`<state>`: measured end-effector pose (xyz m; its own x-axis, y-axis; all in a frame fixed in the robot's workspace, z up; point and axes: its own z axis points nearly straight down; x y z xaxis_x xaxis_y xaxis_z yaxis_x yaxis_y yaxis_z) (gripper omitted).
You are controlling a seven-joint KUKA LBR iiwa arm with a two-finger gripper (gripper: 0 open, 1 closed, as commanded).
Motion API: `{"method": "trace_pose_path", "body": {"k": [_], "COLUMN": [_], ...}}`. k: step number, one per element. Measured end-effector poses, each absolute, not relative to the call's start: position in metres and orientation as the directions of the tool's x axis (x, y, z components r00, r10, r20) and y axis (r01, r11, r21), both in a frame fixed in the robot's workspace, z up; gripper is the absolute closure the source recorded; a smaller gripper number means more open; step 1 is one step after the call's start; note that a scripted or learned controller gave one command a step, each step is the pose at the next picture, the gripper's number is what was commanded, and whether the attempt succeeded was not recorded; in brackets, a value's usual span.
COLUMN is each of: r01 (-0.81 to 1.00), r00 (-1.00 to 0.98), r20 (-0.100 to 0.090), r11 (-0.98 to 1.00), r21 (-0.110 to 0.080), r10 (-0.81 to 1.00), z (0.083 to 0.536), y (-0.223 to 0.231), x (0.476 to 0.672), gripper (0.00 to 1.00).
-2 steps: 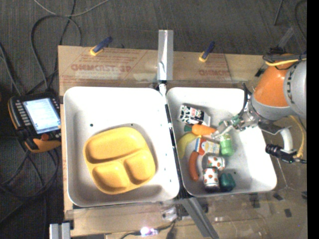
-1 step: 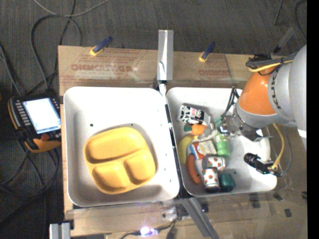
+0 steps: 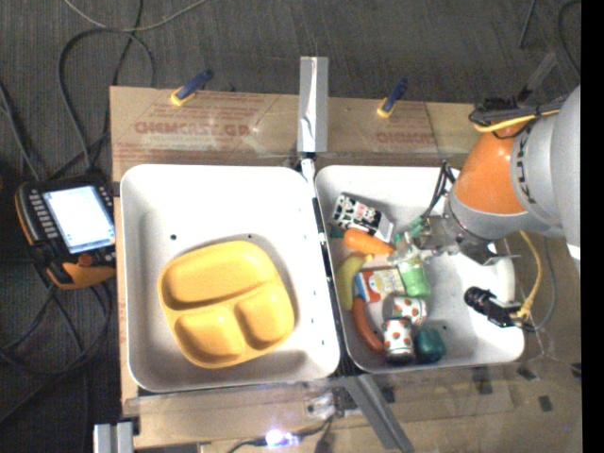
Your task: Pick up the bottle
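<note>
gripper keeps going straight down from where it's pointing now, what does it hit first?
Most likely the green bottle: the gripper sits right above its top end in the right bin. The carrot lies just left of that line. Depth is unclear from this slanted view.

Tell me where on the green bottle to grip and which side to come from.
Probably grip the bottle across its green body, coming straight down from above. It lies among a carton and a can, so its flanks look crowded, and the end effector is just above it.
</note>
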<state>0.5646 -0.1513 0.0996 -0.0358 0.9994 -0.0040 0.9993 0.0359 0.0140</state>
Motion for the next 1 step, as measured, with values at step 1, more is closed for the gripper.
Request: {"method": "trace_pose_path", "body": {"k": [1], "r01": [0.993], "r00": [-0.121], "r20": [0.000], "r11": [0.121], "r21": [-0.002], "r10": [0.993], "z": [0.2011], "y": [-0.0884], "x": [0.5483], "gripper": [1.00]}}
